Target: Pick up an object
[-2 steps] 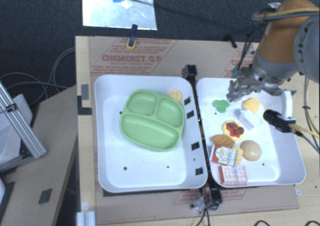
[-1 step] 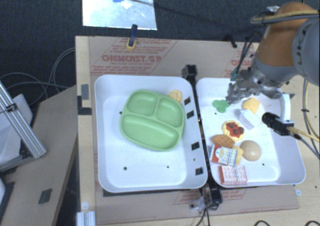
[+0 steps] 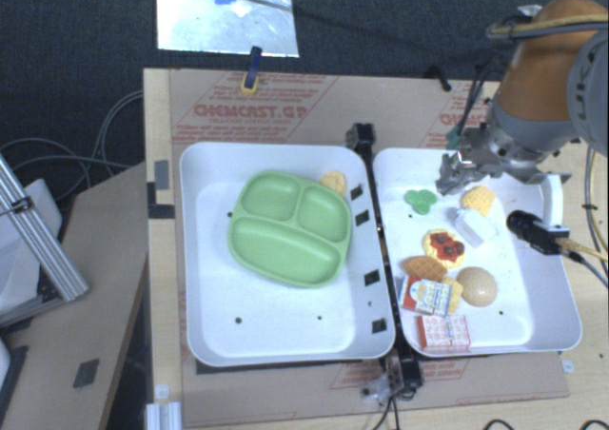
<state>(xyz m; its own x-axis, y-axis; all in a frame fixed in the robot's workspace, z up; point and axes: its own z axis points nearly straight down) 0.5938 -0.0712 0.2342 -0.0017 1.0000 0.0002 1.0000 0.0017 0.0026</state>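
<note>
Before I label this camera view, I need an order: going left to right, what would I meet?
Green plate → green toy → corn. The other pieces overlap these in the order, so I leave them out.

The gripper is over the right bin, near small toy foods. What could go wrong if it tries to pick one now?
1. The gripper hangs between the green piece and the yellow piece; it may come down on neither.
2. The yellow piece lies against a white piece, so a grasp may push both.
3. The green piece looks flat and could slip.
</note>
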